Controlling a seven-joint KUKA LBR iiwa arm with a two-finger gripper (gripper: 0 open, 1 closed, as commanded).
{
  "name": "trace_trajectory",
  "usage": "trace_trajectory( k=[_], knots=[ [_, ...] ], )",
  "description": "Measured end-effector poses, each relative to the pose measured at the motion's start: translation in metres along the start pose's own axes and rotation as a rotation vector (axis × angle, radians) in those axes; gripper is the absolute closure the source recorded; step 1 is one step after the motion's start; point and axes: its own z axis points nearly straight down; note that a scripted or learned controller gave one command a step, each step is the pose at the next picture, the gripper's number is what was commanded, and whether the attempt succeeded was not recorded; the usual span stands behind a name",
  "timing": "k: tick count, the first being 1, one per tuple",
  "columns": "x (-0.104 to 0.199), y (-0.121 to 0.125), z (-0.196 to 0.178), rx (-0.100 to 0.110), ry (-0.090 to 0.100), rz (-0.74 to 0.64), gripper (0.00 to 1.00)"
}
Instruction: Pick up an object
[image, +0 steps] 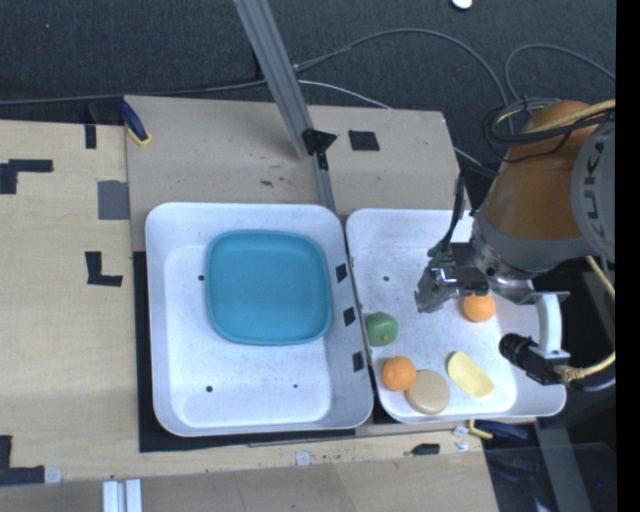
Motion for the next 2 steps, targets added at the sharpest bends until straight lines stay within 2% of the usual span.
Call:
trace_trajectory(
  k=[1,2],
  knots=[
    [0.056,0.007,0.001,0.000,0.000,-0.001,1.00],
    [0.115,0.004,0.016,0.001,0.000,-0.001,1.00]
  ],
)
